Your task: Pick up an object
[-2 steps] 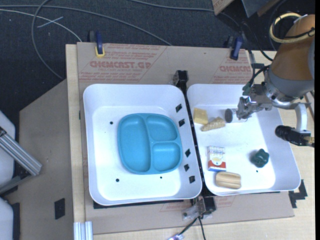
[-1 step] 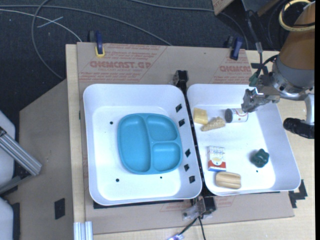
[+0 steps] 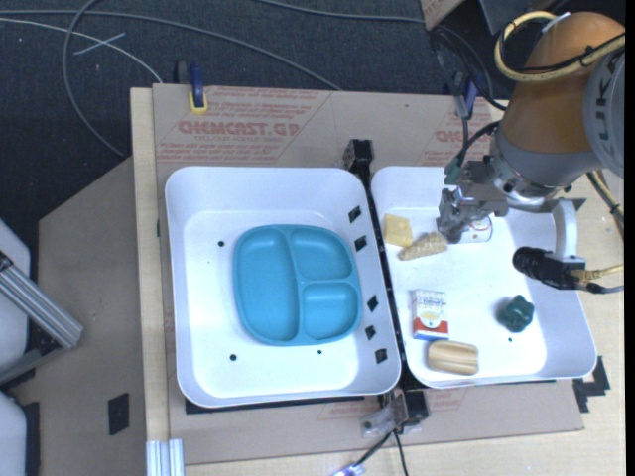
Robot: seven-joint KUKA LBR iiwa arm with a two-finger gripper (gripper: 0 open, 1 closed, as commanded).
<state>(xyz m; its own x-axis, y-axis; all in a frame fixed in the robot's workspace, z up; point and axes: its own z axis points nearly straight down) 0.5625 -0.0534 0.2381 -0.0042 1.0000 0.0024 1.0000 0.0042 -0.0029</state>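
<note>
Two shallow white bins are set side by side on a cardboard-covered bench. A blue divided tray (image 3: pixel 297 284) lies in the left bin (image 3: pixel 189 266). In the right bin (image 3: pixel 571 325), the gripper (image 3: pixel 454 221) is seen low beside a pale cone-shaped piece (image 3: pixel 423 247); whether anything is gripped cannot be told, so the pick is judged unfinished. A yellow block (image 3: pixel 398 230), a small carton (image 3: pixel 430 314), a bread roll (image 3: pixel 452 357) and a green object (image 3: pixel 515 313) are spaced apart, leaving open floor for approach.

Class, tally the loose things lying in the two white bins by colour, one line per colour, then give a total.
Blue: 1, tray
Yellow: 2, block, wedge
Red and white: 1, carton
Tan: 1, bun
Dark green: 1, lump
Total: 6
</note>
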